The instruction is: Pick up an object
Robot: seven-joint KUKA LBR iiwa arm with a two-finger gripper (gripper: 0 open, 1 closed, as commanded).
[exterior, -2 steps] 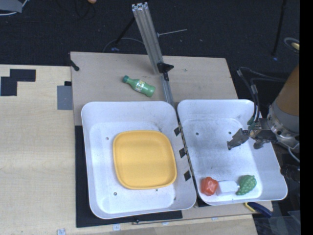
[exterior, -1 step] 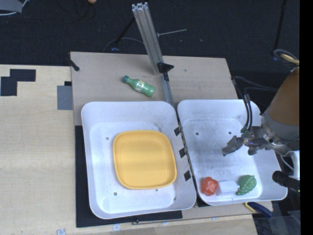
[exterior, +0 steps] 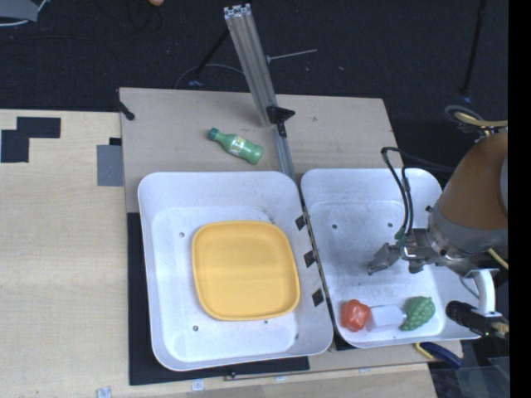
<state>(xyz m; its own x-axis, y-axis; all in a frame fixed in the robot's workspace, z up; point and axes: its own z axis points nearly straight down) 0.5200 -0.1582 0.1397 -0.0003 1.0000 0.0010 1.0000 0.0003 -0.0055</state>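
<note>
Camera view: two-finger gripper (exterior: 383, 261), fingers apart and empty, hovers mid right bin (exterior: 357, 197), poised above round red toy tomato (exterior: 355, 314) near its front edge.

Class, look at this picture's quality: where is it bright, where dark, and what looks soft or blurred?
Camera view: the two white bins look brightest and washed out; the floor behind the bench is nearly black; the arm at the right edge is soft; the gripper and the red and green items lack crisp detail.

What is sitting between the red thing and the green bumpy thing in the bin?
In the camera view, a small white block lies between the red object and the green bumpy object.
</note>
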